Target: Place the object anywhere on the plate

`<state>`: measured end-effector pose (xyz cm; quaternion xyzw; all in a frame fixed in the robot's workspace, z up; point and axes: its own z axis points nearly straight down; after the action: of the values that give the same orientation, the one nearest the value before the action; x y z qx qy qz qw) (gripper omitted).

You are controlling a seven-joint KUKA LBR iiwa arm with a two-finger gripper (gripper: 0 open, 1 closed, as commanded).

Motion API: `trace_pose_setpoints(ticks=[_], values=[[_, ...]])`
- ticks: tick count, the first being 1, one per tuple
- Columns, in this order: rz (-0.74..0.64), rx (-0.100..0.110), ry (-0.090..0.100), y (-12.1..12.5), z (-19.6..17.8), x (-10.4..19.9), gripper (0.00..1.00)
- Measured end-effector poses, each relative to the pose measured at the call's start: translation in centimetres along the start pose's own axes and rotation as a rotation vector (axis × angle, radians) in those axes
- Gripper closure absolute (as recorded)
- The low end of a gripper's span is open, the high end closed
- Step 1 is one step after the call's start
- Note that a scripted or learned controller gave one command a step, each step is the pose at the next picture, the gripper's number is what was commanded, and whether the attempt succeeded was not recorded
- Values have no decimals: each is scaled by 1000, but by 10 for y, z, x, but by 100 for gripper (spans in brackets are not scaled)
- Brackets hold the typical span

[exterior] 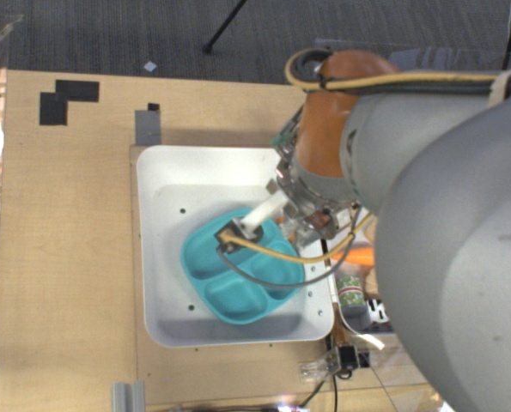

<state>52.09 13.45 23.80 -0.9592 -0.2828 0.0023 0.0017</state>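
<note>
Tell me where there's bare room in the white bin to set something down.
Bare floor lies between the plate and the bin's left wall, and wider across the far left corner. The plate's lower compartments are bare too. The right side is crowded: the arm and its cables hang over the plate's right edge.

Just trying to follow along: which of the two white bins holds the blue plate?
The bin on the picture's left, the one in plain sight: the blue plate lies in its lower right part.
</note>
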Motion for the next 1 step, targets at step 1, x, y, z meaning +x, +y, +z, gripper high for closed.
trace_pose_setpoints(ticks=[1], values=[[-15, 1, 1, 0, -11, 1, 100]])
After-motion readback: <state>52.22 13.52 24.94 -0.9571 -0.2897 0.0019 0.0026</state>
